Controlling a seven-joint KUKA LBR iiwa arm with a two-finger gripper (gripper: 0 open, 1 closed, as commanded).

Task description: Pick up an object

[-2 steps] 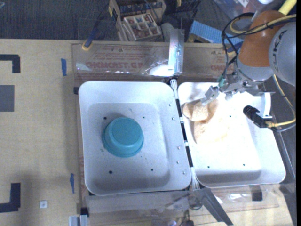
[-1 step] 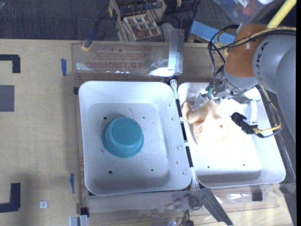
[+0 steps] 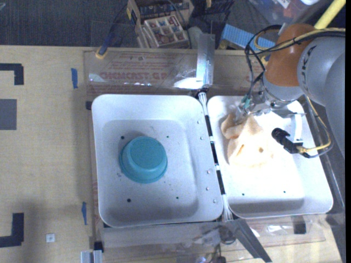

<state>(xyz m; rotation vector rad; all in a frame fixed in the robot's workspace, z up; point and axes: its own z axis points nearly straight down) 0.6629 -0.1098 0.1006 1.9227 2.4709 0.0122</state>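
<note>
Hardly any lettering can be read here. The one piece of writing is a line of faded red capital letters printed on the clear, crinkled plastic sheet (image 3: 143,73) that lies along the far edge of the bench, just behind the left white bin (image 3: 104,147); the letters are too washed out by glare and too blurred to spell with confidence. Beyond the bench's far edge, a small cardboard box with a patterned front (image 3: 162,27) carries coloured panels that may be pictures or print, but nothing on it is legible. No numbers, brand marks or signs can be made out on either bin or on the arm.
</note>
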